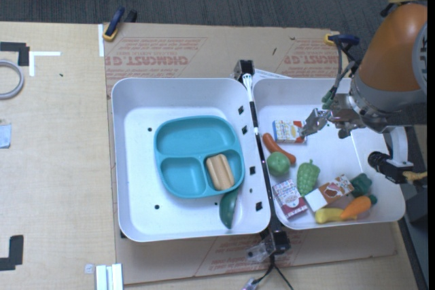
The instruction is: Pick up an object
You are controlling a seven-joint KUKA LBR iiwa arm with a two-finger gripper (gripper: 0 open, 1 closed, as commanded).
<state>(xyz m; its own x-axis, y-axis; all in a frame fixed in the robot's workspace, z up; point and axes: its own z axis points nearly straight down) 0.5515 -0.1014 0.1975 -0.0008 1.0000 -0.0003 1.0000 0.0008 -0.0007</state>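
Note:
My gripper (pixel 315 123) hangs over the upper middle of the right bin (pixel 380 146), just right of a small white, red and blue carton (pixel 287 130); whether it touches the carton is unclear. Below the carton lie a red-orange sausage (pixel 279 148), a round green fruit (pixel 277 163) and a bumpy green vegetable (pixel 307 177). Along the front of that bin sit a red and white carton (pixel 289 199), a brown box (pixel 333 190), a dark green broccoli (pixel 361 182), an orange carrot (pixel 357 207) and a yellow piece (pixel 327 215).
The left bin (pixel 132 146) holds a teal divided plate (pixel 194 153) with a tan bun (pixel 219 171) in its lower right compartment. A dark green vegetable (pixel 229 210) lies against the plate's front edge. A divider wall (pixel 253 139) separates the bins.

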